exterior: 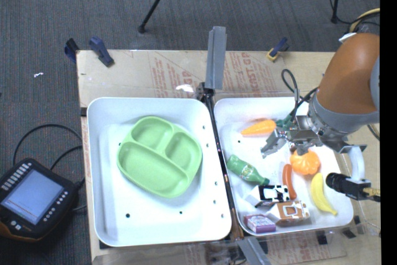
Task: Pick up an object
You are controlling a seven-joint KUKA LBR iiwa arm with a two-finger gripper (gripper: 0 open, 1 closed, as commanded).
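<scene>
My gripper (285, 144) hangs over the right bin (231, 110), its fingers spread open with nothing between them. One finger (271, 145) points down-left toward the bin floor. An orange fruit (305, 163) lies right under the gripper's other side. A carrot (258, 128) lies just up-left of the gripper. A green bottle (246, 169) lies on its side below-left. A red sausage-shaped piece (286, 175) and a banana (322, 193) lie near the front right.
Small boxes crowd the right bin's front: a black-and-white one (273, 192), an orange-brown one (292, 212) and a purple one (259, 223). The left bin (102, 195) holds a green divided plate (160, 156). A grey post (216, 59) stands behind the bins.
</scene>
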